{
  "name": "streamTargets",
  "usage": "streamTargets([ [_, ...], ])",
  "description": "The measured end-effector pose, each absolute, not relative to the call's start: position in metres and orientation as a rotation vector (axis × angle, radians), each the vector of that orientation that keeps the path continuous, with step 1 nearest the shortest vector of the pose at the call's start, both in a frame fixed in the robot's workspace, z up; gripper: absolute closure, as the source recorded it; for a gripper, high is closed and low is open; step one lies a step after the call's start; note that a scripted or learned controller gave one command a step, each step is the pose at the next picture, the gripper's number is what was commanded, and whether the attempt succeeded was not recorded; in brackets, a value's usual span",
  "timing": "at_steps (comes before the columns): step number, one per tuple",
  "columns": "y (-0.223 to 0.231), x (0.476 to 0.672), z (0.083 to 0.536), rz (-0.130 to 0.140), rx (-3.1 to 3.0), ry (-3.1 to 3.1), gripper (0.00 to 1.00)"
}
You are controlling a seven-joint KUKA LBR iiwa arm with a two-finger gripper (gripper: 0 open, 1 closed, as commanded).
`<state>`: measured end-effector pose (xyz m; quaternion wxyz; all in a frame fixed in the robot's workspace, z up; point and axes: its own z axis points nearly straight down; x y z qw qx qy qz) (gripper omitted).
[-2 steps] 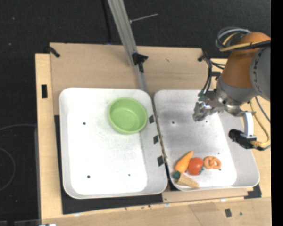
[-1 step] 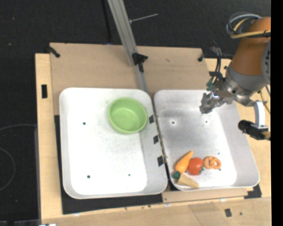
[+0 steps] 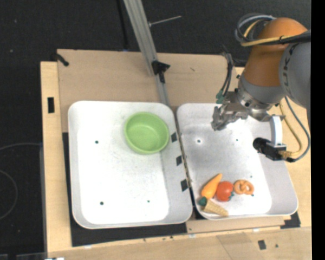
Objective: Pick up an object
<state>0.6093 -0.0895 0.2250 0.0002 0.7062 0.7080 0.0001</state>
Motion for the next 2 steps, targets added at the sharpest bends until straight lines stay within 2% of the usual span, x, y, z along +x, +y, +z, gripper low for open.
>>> streamTargets([
  [1,-0.041,0.599,0.237,0.003,2.214,2.230,1.00],
  [2,0.007,0.595,0.229,0.000,2.215,2.230,1.00],
])
